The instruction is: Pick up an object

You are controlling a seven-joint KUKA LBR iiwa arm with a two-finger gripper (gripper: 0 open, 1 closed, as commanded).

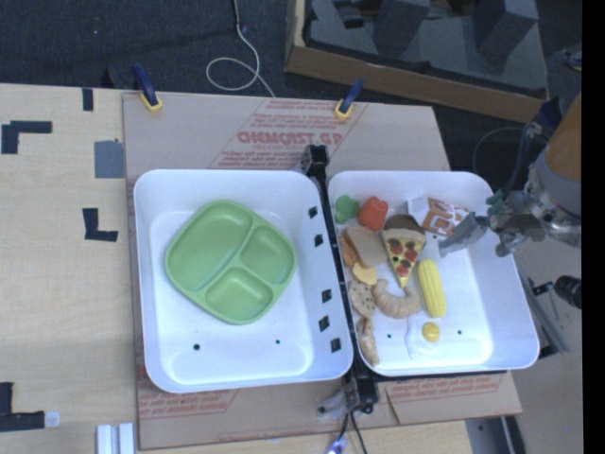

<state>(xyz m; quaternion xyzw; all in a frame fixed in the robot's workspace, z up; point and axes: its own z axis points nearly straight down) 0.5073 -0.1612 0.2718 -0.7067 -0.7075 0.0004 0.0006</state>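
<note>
The right bin [492, 348] holds several toy foods. A pizza slice [405, 253] lies in the middle, with a yellow corn cob [432, 288] to its right and a curled shrimp [395, 302] below it. A red piece [373, 213] and a green piece [347, 206] sit at the far left corner. An orange and white packet [438, 215] lies near the far wall. My gripper [480, 241] hangs over the bin's right side, just right of the packet. Its fingers [457, 237] are spread open, with nothing between them.
The left bin [161, 348] holds a green divided plate [232, 261]. Bread slices [360, 248], a cookie [360, 298] and a small yellow piece [431, 331] also lie in the right bin. A black divider [326, 253] runs between the bins. Two clamps [348, 100] hold the cardboard at the back.
</note>
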